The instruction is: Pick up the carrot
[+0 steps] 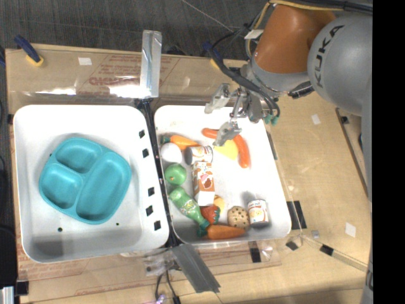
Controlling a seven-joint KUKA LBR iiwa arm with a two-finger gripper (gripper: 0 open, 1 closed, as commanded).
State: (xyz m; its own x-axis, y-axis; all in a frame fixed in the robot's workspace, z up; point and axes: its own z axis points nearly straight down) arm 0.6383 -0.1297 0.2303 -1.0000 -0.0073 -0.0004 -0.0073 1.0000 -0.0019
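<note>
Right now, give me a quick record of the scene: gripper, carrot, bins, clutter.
gripper: gripper over the far end of the right bin, nothing seen between its fingers
carrot: carrot lying at the right bin's near edge, apart from the gripper
left bin: left bin holds a teal divided plate
clutter: green bottle, small can, juice carton, all in the right bin

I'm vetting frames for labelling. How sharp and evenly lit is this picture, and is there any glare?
Camera view: mostly sharp and evenly lit; the gripper looks slightly soft; glare streaks lie on the clear sheet behind the bins; the carrot sits in soft shadow by the right bin's near wall.
</note>
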